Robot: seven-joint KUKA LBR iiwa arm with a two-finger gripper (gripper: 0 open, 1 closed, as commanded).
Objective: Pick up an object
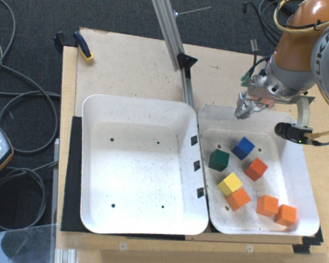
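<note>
On the left of the surface (130,68), the left bin (94,150) is being shown beside the right bin (305,186), the two touching at their inner rims. Within the right bin, a green cube (219,160), a yellow cube (230,183), a blue cube (243,148) and four orange cubes (256,169) are being seen lying loose. Above that bin's far rim, the hand (245,111) is being held aloft, nothing being gripped; whether it is released or clenched cannot be told.
</note>
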